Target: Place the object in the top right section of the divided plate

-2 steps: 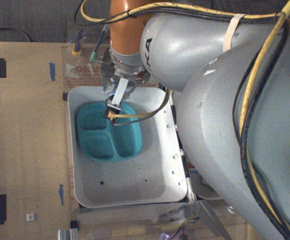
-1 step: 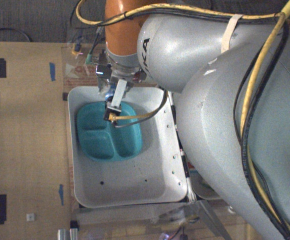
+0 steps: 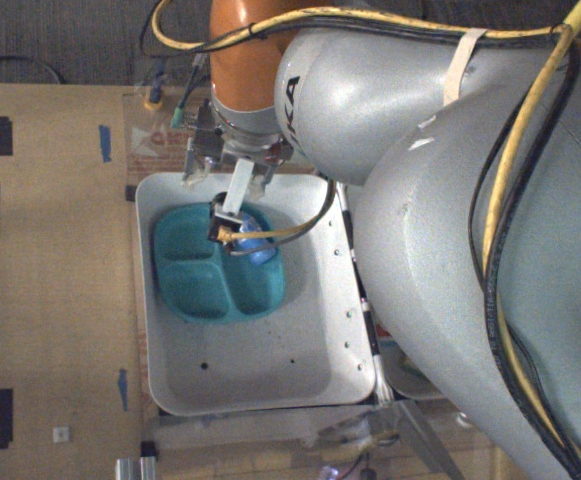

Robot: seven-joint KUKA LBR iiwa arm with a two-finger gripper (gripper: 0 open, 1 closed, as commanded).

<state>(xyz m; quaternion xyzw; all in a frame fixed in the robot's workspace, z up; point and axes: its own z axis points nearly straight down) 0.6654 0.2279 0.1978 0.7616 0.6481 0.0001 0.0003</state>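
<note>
Small blue rounded object (image 3: 261, 251), glossy, lies in far-right part of teal divided plastic plate (image 3: 202, 293) inside shallow white bin (image 3: 270, 368). Gripper (image 3: 228, 163) above plate's far edge; grip state indeterminate.

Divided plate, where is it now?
Camera view: the teal divided plate lies in the white bin, toward its upper left, with a small blue object at its upper right section.
</note>
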